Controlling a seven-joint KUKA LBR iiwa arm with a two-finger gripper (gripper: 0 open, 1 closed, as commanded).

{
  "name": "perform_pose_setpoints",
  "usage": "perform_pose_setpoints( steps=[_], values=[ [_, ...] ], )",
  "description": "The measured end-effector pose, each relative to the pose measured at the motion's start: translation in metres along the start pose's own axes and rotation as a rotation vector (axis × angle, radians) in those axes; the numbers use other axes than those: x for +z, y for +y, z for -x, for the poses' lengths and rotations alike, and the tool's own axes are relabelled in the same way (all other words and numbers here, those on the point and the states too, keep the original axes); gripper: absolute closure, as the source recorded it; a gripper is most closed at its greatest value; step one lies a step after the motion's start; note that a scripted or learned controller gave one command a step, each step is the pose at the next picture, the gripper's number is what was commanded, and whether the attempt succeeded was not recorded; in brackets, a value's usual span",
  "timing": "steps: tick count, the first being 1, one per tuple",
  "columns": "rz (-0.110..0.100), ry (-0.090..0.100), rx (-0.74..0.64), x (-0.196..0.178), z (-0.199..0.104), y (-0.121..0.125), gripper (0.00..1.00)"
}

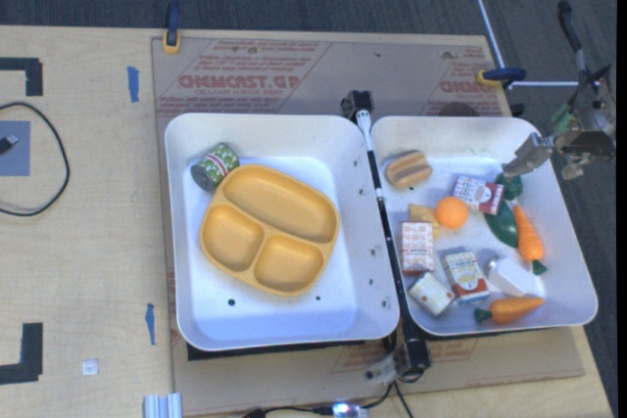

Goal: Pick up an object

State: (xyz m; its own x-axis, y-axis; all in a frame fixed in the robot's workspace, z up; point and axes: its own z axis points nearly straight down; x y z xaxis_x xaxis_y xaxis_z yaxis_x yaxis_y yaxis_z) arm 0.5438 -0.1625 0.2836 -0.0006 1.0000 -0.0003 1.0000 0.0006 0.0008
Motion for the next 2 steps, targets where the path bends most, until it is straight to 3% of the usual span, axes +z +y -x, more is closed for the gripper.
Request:
perform_pose_setpoints(
  steps=[1, 2],
  values=[
    [0.009, 0.001, 0.000, 0.154, -0.006, 0.032, 0.00],
    [0.002, 0.000, 0.000, 0.175, -0.014, 0.007, 0.00]
  ],
)
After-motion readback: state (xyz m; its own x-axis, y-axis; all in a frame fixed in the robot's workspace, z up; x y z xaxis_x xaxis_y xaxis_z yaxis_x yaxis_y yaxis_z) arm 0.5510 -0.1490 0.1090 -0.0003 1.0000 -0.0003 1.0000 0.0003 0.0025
